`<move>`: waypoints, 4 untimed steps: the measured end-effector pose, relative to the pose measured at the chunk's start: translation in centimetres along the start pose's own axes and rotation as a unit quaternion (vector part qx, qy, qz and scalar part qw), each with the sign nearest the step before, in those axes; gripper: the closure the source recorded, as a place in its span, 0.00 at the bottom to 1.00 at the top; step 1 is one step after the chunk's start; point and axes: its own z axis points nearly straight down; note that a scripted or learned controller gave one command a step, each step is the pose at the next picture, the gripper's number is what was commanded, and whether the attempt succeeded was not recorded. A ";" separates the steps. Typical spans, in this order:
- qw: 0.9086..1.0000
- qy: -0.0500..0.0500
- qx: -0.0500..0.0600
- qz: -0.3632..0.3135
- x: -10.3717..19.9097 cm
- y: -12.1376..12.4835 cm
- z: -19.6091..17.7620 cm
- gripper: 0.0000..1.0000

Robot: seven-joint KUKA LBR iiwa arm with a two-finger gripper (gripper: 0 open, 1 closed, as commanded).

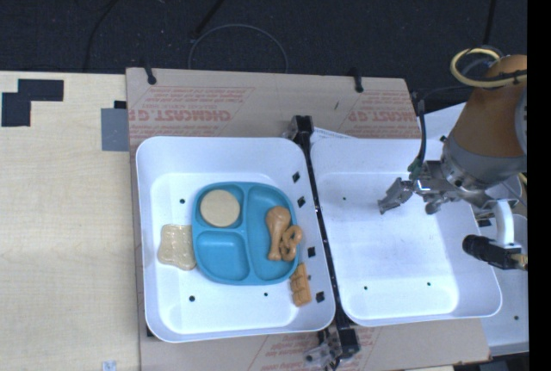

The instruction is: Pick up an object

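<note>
A blue sectioned plate [225, 259] lies in the left bin [164, 163]. On it sit a round tan cookie [219, 207] at the upper left and a tan pretzel-like piece [281, 232] on the right. A pale cracker [176, 246] rests just left of the plate. A small orange-brown piece [300, 284] lies at the plate's lower right. My gripper [415, 195] hangs over the upper right part of the right bin [379, 275], its fingers spread with nothing between them.
The two bins stand on a cardboard sheet [258, 107] and are joined by a black divider [312, 214]. A light wooden bench top [60, 231] lies to the left. Dark cables run behind the bench. The arm's grey body [486, 132] fills the right side.
</note>
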 end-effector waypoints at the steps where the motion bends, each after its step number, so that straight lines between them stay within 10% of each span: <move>1: 1.000 0.000 0.000 0.000 0.3 -0.8 6.1 0.00; 2: 1.000 0.000 -0.001 0.001 0.4 -0.8 8.8 0.00; 3: 1.000 -0.001 -0.002 0.003 0.3 -0.8 7.6 1.00; 4: 1.000 -0.001 -0.005 -0.001 -0.2 -0.1 1.6 1.00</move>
